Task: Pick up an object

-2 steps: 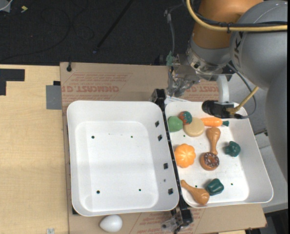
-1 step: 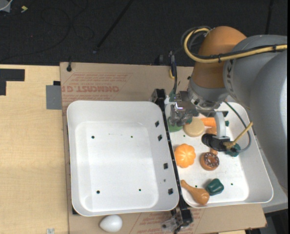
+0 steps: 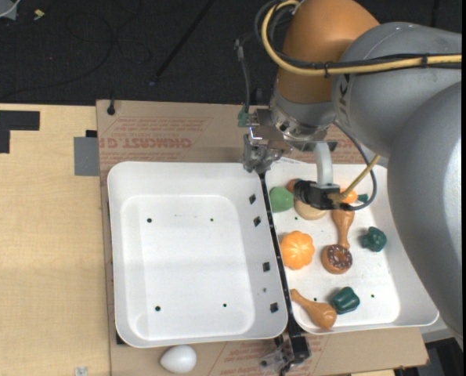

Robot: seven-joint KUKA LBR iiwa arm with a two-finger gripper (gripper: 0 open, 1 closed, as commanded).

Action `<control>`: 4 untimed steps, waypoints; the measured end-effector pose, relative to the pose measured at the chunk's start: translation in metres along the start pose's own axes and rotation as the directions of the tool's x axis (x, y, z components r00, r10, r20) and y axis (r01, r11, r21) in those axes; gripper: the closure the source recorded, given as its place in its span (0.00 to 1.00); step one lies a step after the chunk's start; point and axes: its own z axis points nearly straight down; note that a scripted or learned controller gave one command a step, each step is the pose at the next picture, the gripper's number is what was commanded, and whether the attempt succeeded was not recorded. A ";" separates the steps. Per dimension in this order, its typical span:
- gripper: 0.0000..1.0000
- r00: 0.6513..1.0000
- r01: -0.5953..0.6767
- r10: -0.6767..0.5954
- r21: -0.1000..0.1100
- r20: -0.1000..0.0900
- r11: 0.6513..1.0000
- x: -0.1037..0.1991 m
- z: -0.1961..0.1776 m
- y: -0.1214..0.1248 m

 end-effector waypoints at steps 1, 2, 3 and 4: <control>1.00 1.000 -0.002 0.002 0.003 0.001 1.000 0.031 -0.019 -0.001; 1.00 1.000 -0.001 0.001 -0.014 -0.003 1.000 0.069 -0.215 0.000; 1.00 1.000 0.001 -0.001 0.001 -0.001 1.000 0.112 -0.266 -0.051; 1.00 1.000 -0.002 0.002 0.005 0.002 1.000 0.148 -0.280 -0.075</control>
